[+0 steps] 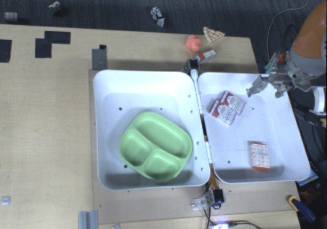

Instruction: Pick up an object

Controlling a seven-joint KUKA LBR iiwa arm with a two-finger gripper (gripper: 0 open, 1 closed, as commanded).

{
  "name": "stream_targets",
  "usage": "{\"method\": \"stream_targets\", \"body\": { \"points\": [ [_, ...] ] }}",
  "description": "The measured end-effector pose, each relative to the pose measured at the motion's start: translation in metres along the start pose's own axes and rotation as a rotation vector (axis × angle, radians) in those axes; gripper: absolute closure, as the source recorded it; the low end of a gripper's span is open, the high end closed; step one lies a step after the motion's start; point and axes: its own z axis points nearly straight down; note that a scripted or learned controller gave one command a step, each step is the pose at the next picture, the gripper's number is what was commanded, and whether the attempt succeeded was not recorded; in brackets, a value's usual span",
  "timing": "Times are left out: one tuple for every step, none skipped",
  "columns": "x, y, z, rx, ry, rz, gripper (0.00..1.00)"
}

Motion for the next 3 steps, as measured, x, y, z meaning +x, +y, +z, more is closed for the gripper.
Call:
{"method": "stream_targets", "body": {
  "points": [
    [0.027,-0.038,0.088,-0.007,-0.002,0.001,0.00],
    [0.087,0.021,0.094,-0.012,-0.002,0.000,0.00],
    [0.086,0.025,0.077,-0.022,-0.005,-0.007,1.00]
  ]
}}
